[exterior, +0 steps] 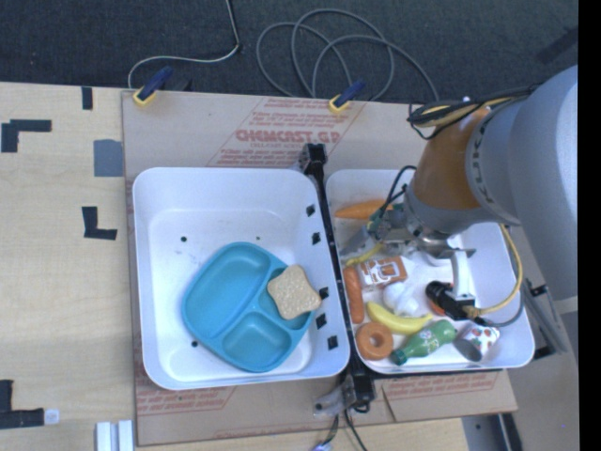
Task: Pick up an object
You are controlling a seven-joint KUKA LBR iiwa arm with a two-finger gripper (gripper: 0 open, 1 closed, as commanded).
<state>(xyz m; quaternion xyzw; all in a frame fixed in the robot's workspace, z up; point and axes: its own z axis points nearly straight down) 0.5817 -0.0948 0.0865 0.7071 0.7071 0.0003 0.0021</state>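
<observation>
My gripper (pixel 379 236) is low in the right bin (pixel 512 252), at its upper left part, with the grey arm and orange band above it. Right under it lie an orange carrot (pixel 360 209) and a white and orange packet (pixel 384 272). Close by are a red sausage (pixel 353 293), a yellow banana (pixel 398 320), a brown donut (pixel 375 342) and a green bottle (pixel 424 340). The wrist hides part of the bin's middle.
The left bin (pixel 169 205) holds a blue divided plate (pixel 230 308) with a slice of toast (pixel 294 292) on its right edge. A black divider (pixel 324 242) runs between the bins. A small white and red object (pixel 479 339) lies in the right bin's lower right corner.
</observation>
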